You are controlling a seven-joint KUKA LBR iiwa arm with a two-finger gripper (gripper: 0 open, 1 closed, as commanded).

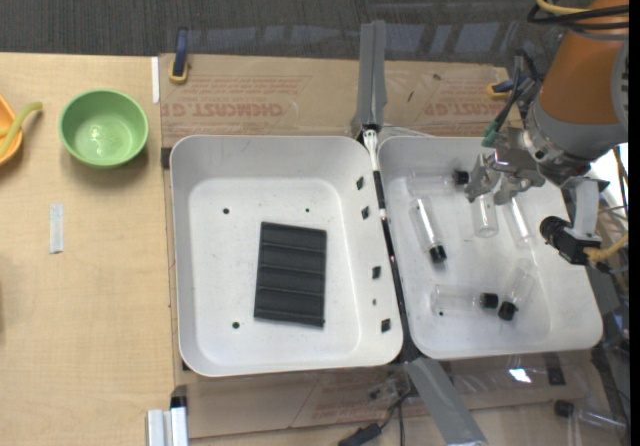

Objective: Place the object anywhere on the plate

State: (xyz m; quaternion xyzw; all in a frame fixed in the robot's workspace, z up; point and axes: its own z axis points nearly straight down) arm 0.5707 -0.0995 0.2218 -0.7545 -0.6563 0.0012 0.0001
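Green bowl (104,128) on wooden bench (80,334).

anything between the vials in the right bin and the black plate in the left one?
Only the two bins' adjoining raised rims. The clear vials lie in the right bin, the black plate flat in the left bin; bare white floor surrounds the plate.
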